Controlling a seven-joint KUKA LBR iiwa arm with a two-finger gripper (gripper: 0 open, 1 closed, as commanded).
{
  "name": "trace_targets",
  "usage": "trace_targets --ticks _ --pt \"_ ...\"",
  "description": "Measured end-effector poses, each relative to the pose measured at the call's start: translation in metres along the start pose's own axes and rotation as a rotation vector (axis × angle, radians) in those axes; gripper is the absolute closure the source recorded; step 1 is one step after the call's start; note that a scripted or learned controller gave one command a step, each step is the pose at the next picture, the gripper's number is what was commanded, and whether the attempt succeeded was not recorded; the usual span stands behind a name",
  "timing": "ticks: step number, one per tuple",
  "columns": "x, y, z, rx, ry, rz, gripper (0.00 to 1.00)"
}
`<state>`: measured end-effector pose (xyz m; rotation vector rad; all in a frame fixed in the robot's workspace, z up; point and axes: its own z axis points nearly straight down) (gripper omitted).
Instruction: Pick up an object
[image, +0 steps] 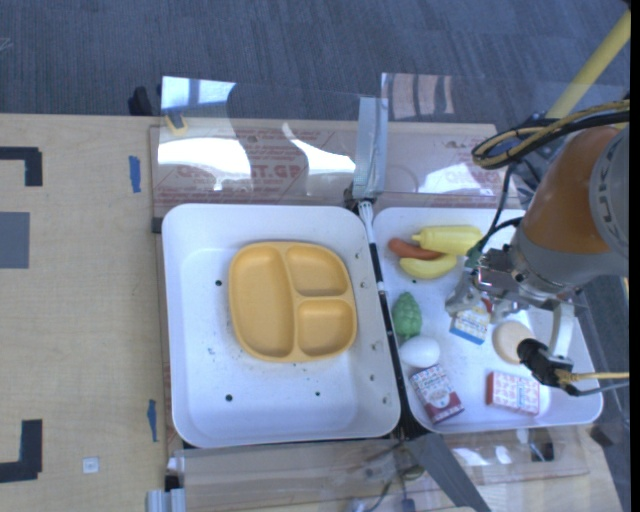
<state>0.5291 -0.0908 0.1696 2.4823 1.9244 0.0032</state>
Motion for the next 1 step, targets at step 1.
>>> trace_targets --ticks 1 --pt "-0.0002 -0.0001 -0.0087 0.001 -0.002 -0.001 1.0"
